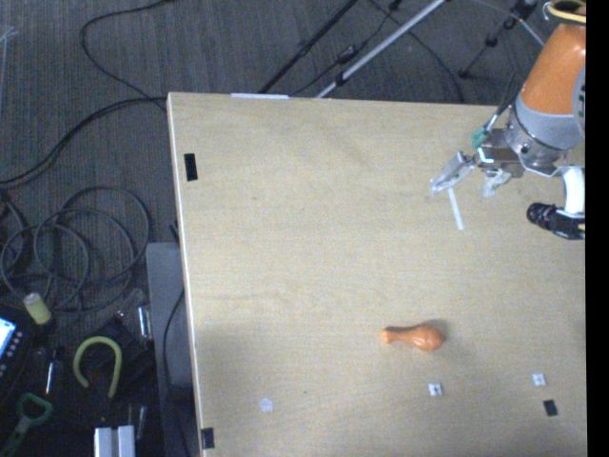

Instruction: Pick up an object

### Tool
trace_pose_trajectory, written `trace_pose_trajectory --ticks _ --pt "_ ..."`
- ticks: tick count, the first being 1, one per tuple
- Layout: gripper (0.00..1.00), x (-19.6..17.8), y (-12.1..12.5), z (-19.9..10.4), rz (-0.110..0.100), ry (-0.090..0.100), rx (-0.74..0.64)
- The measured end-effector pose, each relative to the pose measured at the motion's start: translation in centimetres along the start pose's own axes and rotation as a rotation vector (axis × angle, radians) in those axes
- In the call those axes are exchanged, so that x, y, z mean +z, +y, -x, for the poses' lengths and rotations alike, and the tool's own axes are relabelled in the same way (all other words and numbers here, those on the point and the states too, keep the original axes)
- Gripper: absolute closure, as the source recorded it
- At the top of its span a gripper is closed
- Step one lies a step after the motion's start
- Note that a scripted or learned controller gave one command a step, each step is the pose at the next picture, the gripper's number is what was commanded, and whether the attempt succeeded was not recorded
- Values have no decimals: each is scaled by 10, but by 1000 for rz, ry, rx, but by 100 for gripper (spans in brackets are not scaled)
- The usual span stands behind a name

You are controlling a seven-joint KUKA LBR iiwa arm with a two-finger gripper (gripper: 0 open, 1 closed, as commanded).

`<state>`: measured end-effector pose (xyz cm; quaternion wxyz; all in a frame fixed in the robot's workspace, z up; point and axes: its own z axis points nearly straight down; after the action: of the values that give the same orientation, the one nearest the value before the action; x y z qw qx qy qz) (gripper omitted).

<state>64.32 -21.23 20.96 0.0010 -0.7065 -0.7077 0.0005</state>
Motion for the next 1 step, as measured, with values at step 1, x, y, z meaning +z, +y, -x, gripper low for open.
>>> trace_pose_trajectory --ticks 1 --pt "0 61 25 11 0 -5 -126"
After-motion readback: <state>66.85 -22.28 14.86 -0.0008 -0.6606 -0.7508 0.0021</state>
